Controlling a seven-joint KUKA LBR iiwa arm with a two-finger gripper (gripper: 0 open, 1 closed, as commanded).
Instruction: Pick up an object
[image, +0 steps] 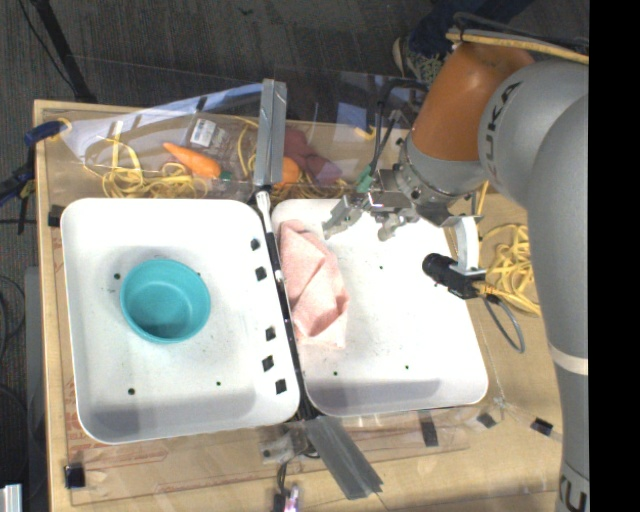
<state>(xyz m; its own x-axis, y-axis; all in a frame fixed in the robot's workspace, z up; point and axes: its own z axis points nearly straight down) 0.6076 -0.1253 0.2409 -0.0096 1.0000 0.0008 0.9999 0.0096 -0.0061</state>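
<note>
Nearest the camera, a pink cloth (312, 282) lies crumpled in the right bin (420, 385), against the divider. Left of the cloth, a teal bowl (165, 300) sits in the other bin. Beyond the cloth, the gripper (362, 217) hangs spread and empty; closing there would probably catch only air or rim.

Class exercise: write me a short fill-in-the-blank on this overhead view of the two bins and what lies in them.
1. The teal bowl sits in the ____ bin as the camera shows it.
2. The cloth in the other bin is ____ in colour.
3. The gripper hovers near that bin's ____ edge.

Missing words: left; pink; far
</note>
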